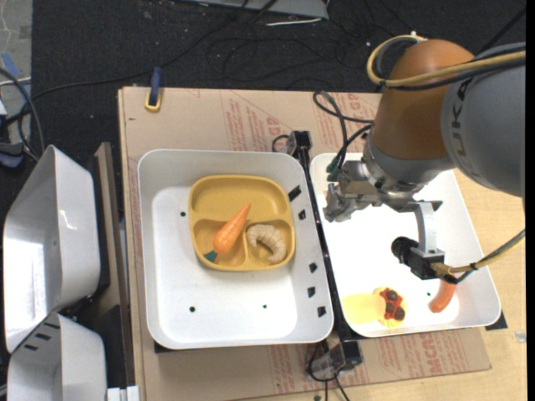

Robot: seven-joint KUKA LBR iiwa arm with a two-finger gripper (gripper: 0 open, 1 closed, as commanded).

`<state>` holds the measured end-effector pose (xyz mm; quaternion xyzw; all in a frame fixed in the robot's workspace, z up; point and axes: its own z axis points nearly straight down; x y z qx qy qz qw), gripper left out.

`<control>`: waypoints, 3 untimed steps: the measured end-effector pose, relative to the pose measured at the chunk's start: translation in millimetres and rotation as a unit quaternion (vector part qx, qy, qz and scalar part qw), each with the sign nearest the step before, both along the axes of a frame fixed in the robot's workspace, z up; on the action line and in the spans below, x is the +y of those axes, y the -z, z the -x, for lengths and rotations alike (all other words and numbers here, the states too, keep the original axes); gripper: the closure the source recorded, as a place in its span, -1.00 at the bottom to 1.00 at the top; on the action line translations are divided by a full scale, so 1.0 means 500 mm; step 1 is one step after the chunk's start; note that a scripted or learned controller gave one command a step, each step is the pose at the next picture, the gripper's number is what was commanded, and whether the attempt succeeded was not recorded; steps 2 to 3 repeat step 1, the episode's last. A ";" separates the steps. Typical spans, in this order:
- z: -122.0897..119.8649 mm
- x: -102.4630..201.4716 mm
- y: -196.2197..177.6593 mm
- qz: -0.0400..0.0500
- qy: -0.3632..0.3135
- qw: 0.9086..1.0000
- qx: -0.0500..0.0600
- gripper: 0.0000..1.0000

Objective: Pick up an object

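1. Near edge, right bin (368, 257): a pale yellow flat piece (361, 307) lies on the bin floor. A small red and dark object (391, 303) rests at its right edge, touching it. An orange sausage-shaped object (442, 296) lies near the bin's near right corner, apart from both.
2. Left bin (226, 299): a yellow divided plate (209, 199) sits in the far half. A toy carrot (232, 228) lies tilted in its left compartment. A pale curled shrimp-shaped piece (267, 242) lies in the right compartment, just beside the carrot.
3. End effector (341, 203): positioned over the far left part of the right bin, next to the wall between the bins. Its state cannot be told. No object is seen in it.
4. Arm: the orange band (422, 98) is above the far edge of the right bin.
5. Tabletop (209, 111): a blue and yellow clamp (154, 90) sits at its far left edge.
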<state>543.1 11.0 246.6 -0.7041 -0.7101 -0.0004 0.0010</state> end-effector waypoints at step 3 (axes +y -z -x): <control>-0.001 0.122 0.005 0.000 0.000 1.000 0.000 1.00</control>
